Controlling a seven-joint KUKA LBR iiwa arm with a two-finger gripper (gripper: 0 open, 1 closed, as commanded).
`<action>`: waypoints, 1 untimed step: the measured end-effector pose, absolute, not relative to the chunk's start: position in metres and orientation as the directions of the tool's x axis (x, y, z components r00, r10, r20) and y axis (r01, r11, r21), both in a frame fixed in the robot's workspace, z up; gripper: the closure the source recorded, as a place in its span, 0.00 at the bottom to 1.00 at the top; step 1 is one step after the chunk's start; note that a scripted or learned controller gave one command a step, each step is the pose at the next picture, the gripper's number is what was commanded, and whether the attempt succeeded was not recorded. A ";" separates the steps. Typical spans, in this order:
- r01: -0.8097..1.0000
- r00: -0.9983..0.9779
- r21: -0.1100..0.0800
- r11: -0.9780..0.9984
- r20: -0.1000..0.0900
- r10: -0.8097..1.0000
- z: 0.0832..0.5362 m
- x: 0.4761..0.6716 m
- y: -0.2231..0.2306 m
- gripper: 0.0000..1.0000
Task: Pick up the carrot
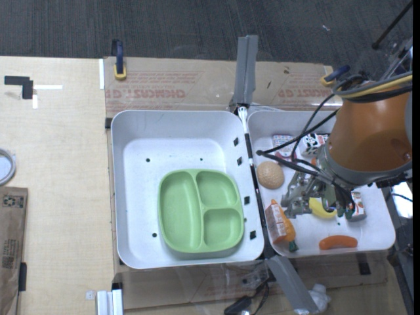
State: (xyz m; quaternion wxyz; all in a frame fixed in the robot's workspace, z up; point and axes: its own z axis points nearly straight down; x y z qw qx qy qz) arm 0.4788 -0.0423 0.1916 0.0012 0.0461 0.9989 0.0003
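The carrot (338,242), small and orange, lies flat near the front edge of the right bin (374,245). My gripper (303,201) hangs over the middle of that bin, up and to the left of the carrot and apart from it. The arm's orange band (371,133) covers the bin's back right part. The gripper's tip is a dark tangle of parts against the bin floor.
A tan round bun-like object (270,174), an orange packet (280,223) and a yellow item (321,208) lie around the gripper in the right bin. Printed packets (283,140) sit at its back. The left bin (131,176) holds a green divided plate (200,210).
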 end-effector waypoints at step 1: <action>0.471 -0.882 0.000 0.882 -0.001 0.471 0.191 0.482 0.024 1.00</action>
